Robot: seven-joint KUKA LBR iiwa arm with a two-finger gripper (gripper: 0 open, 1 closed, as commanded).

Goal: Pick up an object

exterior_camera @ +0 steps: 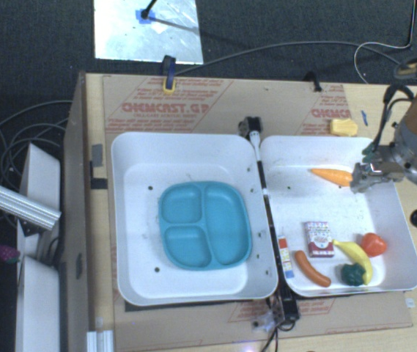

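Carrot lies in right bin, upper part, thick end touching gripper at its right. Grip state: cannot tell. Open bin floor left of and below carrot. Red carton, sausage, banana, tomato, broccoli cluster near front edge. Left bin holds blue divided plate.

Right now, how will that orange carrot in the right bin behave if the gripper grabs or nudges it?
The orange tapered toy carrot looks like rigid moulded plastic, so probably stiff and light. Its rounded, cone-like body lying flat on the smooth white right bin may roll or pivot when pushed. The gripper is at its thick end; a glossy taper could slip out.
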